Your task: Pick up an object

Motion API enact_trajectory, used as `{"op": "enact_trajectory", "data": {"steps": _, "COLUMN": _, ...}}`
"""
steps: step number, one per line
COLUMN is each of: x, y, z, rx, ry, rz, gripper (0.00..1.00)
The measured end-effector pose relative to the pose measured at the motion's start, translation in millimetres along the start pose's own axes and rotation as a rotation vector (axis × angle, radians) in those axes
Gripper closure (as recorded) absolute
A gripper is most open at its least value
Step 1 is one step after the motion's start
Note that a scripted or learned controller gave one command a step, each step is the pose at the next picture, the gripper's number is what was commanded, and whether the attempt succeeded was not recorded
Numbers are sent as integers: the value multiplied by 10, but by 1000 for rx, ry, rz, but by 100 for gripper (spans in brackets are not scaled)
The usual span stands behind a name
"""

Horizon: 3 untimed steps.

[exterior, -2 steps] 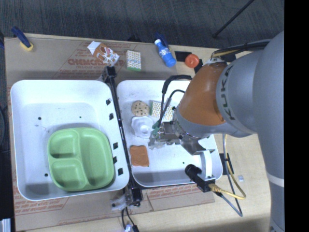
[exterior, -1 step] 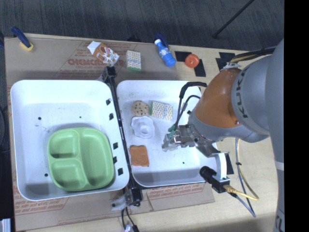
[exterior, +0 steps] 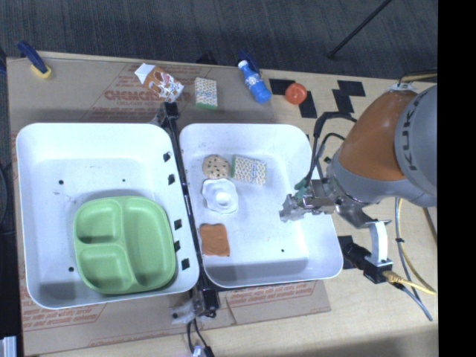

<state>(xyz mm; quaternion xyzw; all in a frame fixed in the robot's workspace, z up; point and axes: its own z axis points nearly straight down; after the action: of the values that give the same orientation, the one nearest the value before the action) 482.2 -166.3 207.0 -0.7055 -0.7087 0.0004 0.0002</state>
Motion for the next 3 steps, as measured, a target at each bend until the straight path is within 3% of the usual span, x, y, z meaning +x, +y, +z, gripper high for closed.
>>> {"op": "enact_trajectory", "data": {"steps": 3, "x": 185, "y": -52, "z": -56, "rx": 2, "ry": 2, "rz": -3, "gripper": 100}}
